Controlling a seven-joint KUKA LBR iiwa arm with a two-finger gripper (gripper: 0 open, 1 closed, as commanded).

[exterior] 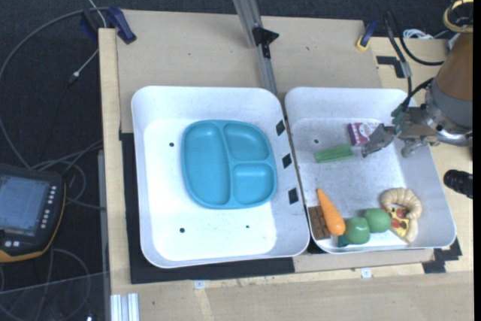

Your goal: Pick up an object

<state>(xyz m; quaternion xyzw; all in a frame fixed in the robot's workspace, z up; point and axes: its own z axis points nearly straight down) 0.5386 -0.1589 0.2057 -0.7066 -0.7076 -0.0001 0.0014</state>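
The gripper [392, 140] hangs over the upper part of the right bin [342, 98], reaching in from the right edge; its fingers [375, 143] are spread apart with nothing between them. Closest to it are two things: a small maroon packet [360, 133] just beside the left finger, and a green stick-shaped piece [333, 154] a little further left and lower; the green piece lies with its long axis nearly left-to-right, tilted slightly upward toward the gripper. I judge the packet the likelier target, since it sits almost at the fingertip; whether they touch I cannot tell. The rest of the pile is well apart, along the bin's lower edge: an orange carrot [331, 212], a green round toy [366, 226], a cream-coloured piece [400, 208]. The wrist [457, 94] leans in low from the right, fingers pointing leftward; the left bin [150, 162] carries a blue divided plate [228, 163], far from the action.
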